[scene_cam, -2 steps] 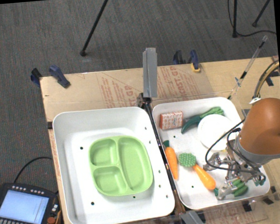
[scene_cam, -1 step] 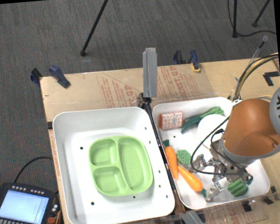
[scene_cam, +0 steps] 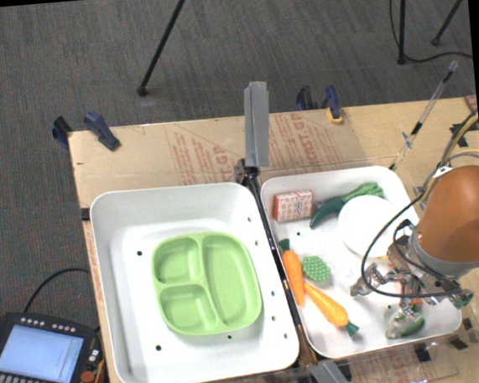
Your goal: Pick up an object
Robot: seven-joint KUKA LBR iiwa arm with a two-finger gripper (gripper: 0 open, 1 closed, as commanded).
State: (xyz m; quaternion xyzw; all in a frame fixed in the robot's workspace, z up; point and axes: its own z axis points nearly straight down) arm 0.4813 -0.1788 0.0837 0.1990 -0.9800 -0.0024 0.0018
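Around the white plate (scene_cam: 366,223) in the right bin (scene_cam: 352,177), room is tight: a green vegetable (scene_cam: 344,202) and a small box (scene_cam: 293,206) crowd its far-left side, two carrots (scene_cam: 310,289) and a green dotted piece (scene_cam: 316,268) lie left of it, and the arm (scene_cam: 451,218) overhangs its right.

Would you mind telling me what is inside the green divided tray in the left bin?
The green tray shows three bare compartments, nothing lying in them. The bin floor beneath it is covered.

Orange band (scene_cam: 457,216), looping black cables (scene_cam: 379,244)
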